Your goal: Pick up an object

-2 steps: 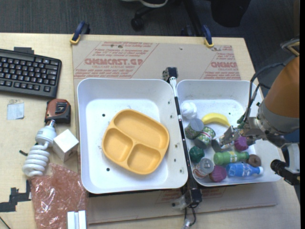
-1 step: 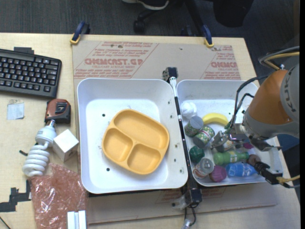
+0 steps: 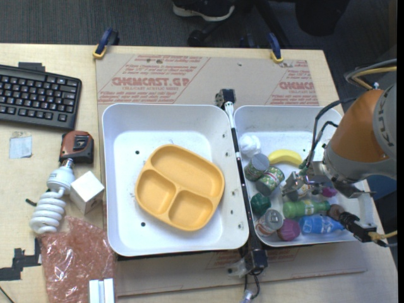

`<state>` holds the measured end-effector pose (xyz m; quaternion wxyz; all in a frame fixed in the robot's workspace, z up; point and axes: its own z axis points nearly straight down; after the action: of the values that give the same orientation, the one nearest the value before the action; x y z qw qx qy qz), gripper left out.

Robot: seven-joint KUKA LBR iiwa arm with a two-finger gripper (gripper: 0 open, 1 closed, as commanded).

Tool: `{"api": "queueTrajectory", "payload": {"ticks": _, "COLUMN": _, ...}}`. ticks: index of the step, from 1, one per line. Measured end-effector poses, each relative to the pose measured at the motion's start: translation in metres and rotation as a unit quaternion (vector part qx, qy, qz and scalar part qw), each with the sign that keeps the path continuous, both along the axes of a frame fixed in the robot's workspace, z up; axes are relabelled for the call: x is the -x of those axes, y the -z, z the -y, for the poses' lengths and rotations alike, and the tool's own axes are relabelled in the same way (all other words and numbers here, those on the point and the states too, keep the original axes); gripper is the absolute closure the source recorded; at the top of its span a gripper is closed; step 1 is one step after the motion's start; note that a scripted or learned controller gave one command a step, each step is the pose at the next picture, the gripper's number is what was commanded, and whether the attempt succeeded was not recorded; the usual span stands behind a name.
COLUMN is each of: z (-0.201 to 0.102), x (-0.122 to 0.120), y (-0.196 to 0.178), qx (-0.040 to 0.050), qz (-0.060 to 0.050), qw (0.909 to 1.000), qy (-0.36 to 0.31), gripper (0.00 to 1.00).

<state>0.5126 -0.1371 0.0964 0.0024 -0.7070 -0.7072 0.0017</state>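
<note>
Glossy curved banana [image 3: 285, 158], ribbed green bottle [image 3: 305, 207]

Arm [image 3: 363, 131]: I see it reaching in from the right, orange band uppermost, wrist bent downward.
Gripper [image 3: 297, 183]: low, pointing left; its state I can't make out.

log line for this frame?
arm: over right bin | gripper: down among items, by green bottle | grasp: unclear
</note>
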Motion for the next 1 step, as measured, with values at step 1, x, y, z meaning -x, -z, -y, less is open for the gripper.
{"api": "queueTrajectory", "payload": {"ticks": 1, "z": -0.0711, "x": 0.0254, "y": -0.1617, "qx": 0.0012, "qz": 0.004, "qw": 1.0, "qy": -0.001, "gripper": 1.0}}
